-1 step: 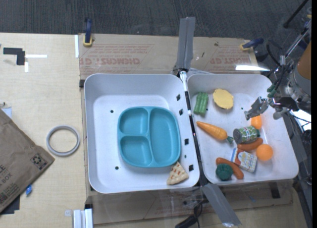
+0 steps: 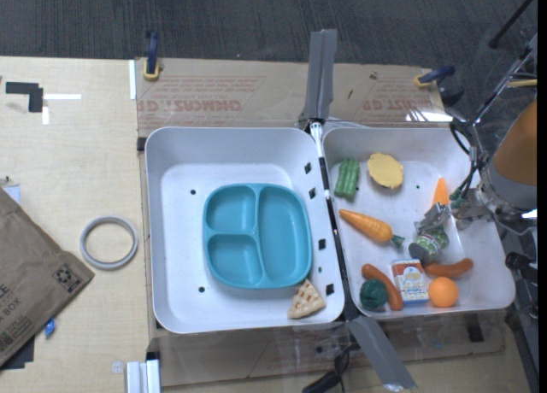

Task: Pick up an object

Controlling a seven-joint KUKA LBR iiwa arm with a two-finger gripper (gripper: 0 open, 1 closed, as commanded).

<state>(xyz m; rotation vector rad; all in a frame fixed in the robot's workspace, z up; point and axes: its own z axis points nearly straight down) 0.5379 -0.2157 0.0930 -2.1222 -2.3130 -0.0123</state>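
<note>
The right bin [image 2: 410,139] holds several toy foods: a green cucumber [image 2: 347,178], a yellow chip [image 2: 385,171], a carrot [image 2: 367,225], a small grey-green can [image 2: 430,242], a sausage [image 2: 449,268], an orange [image 2: 443,292], a red-and-white carton [image 2: 412,282] and a dark green vegetable [image 2: 372,296]. My gripper [image 2: 457,209] hangs low over the right side of this bin, just above and right of the can, beside an orange cone-shaped piece [image 2: 439,190]. The arm's orange band [image 2: 520,150] rises at the far right.
The left bin [image 2: 171,212] holds a teal divided plate [image 2: 256,236] and a pizza slice [image 2: 306,302] at its front right corner. A tape ring [image 2: 108,241] and a cardboard piece [image 2: 30,276] lie on the bench to the left.
</note>
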